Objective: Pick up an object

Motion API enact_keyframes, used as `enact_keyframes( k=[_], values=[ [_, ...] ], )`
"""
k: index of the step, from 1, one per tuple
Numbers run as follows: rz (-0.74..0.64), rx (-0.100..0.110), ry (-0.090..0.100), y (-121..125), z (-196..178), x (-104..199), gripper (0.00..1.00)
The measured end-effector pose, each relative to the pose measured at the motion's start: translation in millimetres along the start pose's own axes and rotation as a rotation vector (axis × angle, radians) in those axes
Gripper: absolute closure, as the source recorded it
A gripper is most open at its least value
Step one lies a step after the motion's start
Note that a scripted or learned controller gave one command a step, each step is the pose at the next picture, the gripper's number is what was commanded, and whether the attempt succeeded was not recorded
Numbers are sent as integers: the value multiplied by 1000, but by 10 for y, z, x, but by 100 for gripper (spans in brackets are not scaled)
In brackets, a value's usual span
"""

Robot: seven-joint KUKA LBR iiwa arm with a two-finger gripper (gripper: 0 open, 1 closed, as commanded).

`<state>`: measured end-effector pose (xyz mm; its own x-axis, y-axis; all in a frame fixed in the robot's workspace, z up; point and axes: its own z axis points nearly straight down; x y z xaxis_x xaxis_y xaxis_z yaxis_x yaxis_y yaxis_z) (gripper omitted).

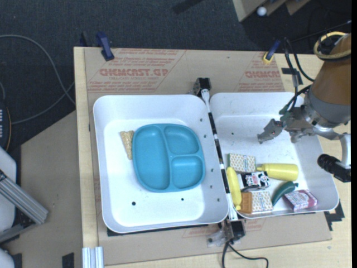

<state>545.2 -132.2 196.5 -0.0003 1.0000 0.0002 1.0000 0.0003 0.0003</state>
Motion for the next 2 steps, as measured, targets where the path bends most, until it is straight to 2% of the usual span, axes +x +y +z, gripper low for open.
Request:
enact_keyframes(
  k=[1, 2],
  values=[
    [2, 2, -1, -555, 368, -712, 0],
    [0, -14, -1, -452, 950, -784, 0]
  ],
)
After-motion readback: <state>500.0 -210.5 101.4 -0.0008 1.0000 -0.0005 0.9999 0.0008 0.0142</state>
